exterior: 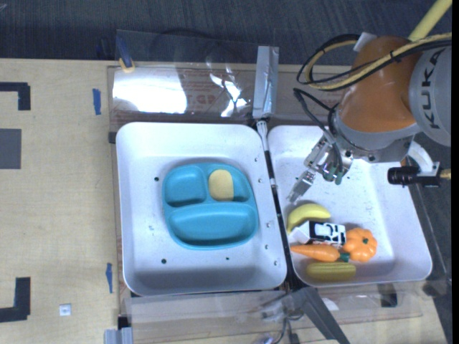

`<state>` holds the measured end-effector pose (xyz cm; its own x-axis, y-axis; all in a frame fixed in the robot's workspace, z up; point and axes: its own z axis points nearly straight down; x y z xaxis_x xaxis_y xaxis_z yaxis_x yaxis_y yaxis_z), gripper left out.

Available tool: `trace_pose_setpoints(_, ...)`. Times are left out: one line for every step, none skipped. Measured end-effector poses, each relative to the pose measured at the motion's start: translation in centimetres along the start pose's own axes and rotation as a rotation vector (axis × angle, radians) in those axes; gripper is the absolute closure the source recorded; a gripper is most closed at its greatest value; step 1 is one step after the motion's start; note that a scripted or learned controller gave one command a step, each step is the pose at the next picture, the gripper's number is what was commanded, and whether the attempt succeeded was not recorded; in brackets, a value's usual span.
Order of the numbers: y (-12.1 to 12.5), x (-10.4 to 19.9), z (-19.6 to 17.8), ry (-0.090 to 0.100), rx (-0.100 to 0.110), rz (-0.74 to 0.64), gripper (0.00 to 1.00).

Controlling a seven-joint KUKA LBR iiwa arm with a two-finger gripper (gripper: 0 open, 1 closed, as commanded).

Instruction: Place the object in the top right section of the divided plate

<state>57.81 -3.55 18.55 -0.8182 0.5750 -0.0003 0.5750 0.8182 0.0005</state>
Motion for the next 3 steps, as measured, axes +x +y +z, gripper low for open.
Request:
trace_pose_setpoints(-2.1,-7.0,-0.8,-0.008,-0.003,-0.286,0.0)
trace_pose_setpoints(-9.8,-5.7,-3.3,-0.004,0.0,-0.584,0.0)
trace_pose_setpoints(-13.4,-6.5,-6.7,-0.01,0.0,-1.133,0.0)
